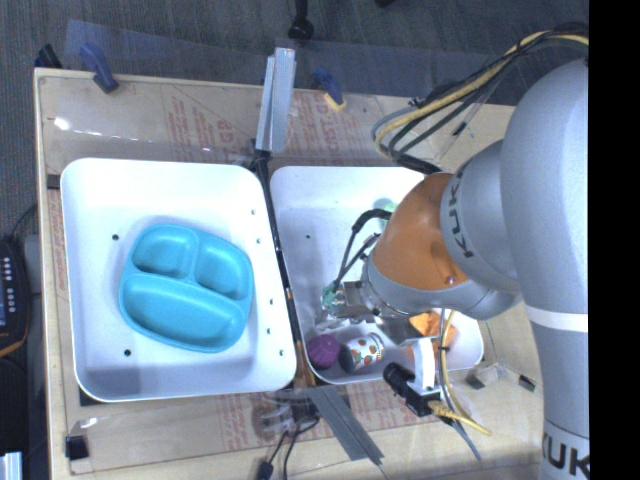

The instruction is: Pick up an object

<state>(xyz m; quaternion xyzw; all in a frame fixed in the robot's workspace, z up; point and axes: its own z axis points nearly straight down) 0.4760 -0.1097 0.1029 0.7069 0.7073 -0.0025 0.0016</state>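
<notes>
The arm reaches down into the right bin (310, 203), its orange band and wrist covering most of the bin's near half. The gripper (338, 303) is low at the bin's front, partly hidden under the wrist. Just in front of it lie a purple round object (323, 350) and a small patterned can-like object (362, 352) on its side. An orange object (430, 323) peeks out to the right under the arm. A pale green thing (383, 208) shows behind the wrist.
The left bin (90, 198) holds a light blue divided tray (187, 285). A metal divider (275, 98) stands between the bins at the back. Cables loop over the arm at the upper right.
</notes>
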